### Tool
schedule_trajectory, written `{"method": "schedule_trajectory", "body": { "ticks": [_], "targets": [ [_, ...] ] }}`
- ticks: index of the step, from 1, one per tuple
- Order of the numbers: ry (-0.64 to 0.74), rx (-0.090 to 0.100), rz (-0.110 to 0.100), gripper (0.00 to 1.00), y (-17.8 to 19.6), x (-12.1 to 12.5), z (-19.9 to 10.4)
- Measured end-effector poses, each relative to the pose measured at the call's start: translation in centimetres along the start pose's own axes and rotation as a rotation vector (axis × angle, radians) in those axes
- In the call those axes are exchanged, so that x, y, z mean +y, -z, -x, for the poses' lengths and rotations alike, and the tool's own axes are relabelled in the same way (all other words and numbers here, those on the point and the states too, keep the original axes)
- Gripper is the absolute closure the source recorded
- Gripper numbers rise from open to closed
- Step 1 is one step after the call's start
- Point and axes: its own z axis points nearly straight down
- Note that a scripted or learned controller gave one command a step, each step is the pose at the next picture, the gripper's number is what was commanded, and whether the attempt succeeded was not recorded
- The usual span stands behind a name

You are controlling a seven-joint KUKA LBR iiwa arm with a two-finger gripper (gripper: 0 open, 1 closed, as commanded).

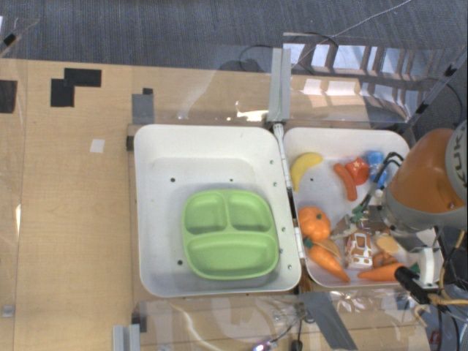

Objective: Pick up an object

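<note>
The right bin [344, 134] holds several toy foods: a yellow banana [305, 168], a red pepper [351, 175], a blue item [374, 159], a round orange fruit [315, 224], two carrots [327, 260] [380, 273] and a brown-and-white carton [358, 248]. My gripper [365, 218] hangs low over the middle of this bin, just above the carton and to the right of the orange fruit. The grey wrist and orange band [431, 172] cover the bin's right side. Nothing can be made out in the gripper's hold.
The left bin [205, 141] holds a green divided plate [230, 234] in its front half. A metal divider post [278, 86] stands behind the seam between the bins. Black cables trail at the back right.
</note>
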Motion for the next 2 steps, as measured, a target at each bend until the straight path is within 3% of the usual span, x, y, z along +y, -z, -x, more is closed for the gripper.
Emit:
{"method": "schedule_trajectory", "body": {
  "ticks": [1, 2],
  "targets": [
    [0.002, 0.002, 0.002, 1.0, 1.0, 0.2, -0.1],
    [-0.005, 0.002, -0.012, 1.0, 13.0, 1.1, -9.0]
  ]
}}
